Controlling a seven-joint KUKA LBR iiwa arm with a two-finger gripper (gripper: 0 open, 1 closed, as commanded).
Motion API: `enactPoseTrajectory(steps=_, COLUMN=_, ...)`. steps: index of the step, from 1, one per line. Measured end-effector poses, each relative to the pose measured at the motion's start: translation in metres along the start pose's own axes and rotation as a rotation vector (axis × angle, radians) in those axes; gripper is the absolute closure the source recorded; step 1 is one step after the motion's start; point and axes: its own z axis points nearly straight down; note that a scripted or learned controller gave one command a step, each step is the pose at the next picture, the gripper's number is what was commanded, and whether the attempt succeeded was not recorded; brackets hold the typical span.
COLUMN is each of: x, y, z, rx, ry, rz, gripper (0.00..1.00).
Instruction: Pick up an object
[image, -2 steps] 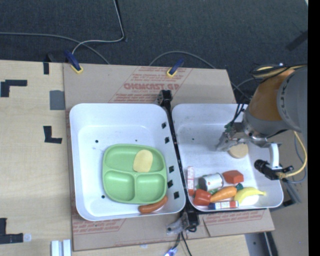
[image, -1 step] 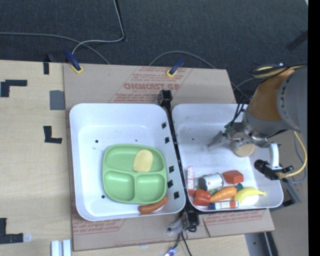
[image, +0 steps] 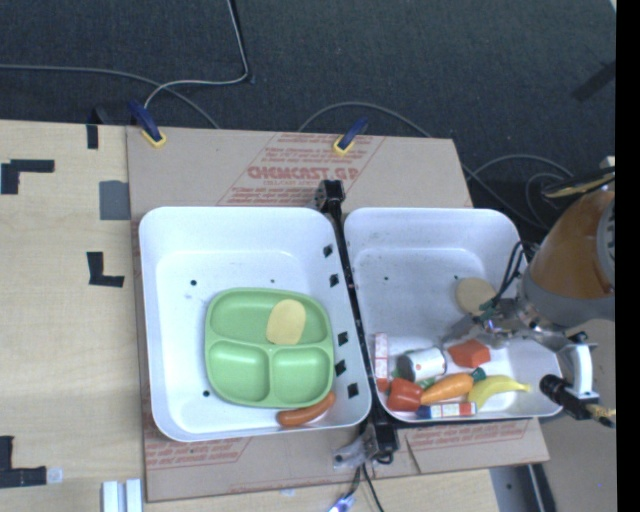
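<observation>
The right bin (image: 420, 235) holds several toy foods along its front: a red piece (image: 468, 352), an orange carrot (image: 446, 387), a yellow banana (image: 497, 387), a white can (image: 424, 362), a red pepper (image: 402, 395) and a tan round disc (image: 475, 294). My gripper (image: 492, 320) is low at the bin's right side, between the tan disc and the red piece, just above the red piece. The wrist hides how it meets them, and nothing shows as lifted.
The left bin (image: 170, 250) holds a green divided plate (image: 235, 365) with a yellow piece (image: 286, 322) on it and an orange sausage (image: 305, 411) at its front. The bins sit on cardboard (image: 290, 170). The arm's orange band (image: 578, 245) overhangs the right bin's rim.
</observation>
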Motion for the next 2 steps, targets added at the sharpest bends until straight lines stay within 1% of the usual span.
enactPoseTrajectory(steps=1, x=0.0460, y=-0.0280, z=-0.0007, rx=-0.008, ry=-0.005, rz=0.001, gripper=0.00)
enactPoseTrajectory(steps=2, x=0.0469, y=-0.0280, z=-0.0103, rx=-0.006, ry=-0.003, rz=0.000, gripper=1.00)
